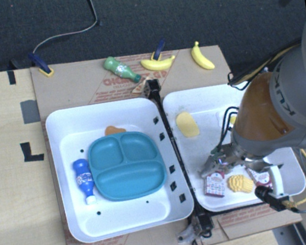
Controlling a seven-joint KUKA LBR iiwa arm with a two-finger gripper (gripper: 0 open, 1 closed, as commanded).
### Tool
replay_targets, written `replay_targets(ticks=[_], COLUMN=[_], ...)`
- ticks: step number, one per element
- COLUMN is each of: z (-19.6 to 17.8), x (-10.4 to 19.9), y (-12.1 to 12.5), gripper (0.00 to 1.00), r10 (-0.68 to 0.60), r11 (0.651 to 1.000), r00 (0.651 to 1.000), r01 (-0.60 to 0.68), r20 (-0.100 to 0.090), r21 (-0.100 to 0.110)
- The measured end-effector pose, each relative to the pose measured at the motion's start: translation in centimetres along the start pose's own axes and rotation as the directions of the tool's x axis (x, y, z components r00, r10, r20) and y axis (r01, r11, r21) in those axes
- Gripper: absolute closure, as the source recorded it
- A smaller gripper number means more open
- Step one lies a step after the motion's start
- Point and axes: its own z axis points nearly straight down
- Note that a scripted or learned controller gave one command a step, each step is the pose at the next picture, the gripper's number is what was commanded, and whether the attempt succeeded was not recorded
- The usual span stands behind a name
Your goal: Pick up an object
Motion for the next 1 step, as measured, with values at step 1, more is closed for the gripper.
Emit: replay_targets(ticks=[1], z=[-8.84], x=[8.37], y=[8.5], gripper=[1.0], r10=[-0.003], r11=[1.0], r00=[1.0], r01=[0.003], r20=[-0.003], r21=[0.003])
